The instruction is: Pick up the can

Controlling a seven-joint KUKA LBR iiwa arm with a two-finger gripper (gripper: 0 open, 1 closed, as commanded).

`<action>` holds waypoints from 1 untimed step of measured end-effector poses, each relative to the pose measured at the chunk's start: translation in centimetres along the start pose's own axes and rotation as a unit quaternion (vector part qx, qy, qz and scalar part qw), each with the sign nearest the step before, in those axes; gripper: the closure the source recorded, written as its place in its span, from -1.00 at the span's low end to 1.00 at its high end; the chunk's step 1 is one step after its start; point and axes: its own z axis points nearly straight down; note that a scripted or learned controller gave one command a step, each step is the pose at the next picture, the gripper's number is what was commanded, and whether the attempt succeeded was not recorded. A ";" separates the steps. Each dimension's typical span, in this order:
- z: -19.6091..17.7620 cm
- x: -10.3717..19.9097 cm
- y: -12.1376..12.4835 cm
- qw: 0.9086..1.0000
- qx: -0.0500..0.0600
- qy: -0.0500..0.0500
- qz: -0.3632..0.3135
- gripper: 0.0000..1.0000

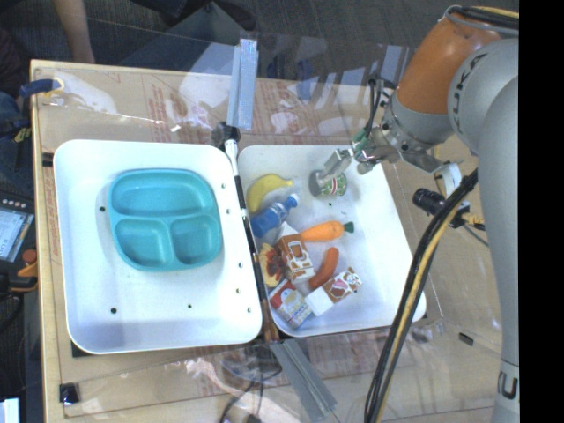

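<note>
Can (329, 183): far part of the right bin (388, 236), lying tilted, clear of the other items.
Gripper (344, 161): right at the can's upper edge; whether it is parted or clamped on the can cannot be told.
Progress: arm at the can; a lift is judged not yet done.
Near can: banana (267, 188) and bottle (273, 215) to its left, carrot (322, 232) nearer the camera.
Obstruction: none apparent; the bin wall beyond the can is close.
Left of can: tray (166, 217) in the left bin (79, 307).

A pale wooden bench (132, 104) under glossy plastic sheeting catches glare along its top edge. Dark grey carpet (335, 7) lies beyond, and black cables (405, 324) trail down the right side.
</note>
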 end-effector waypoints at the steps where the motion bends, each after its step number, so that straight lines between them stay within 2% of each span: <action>1: 8.9 -0.5 2.8 1.000 -0.010 -0.006 -0.012 -1.00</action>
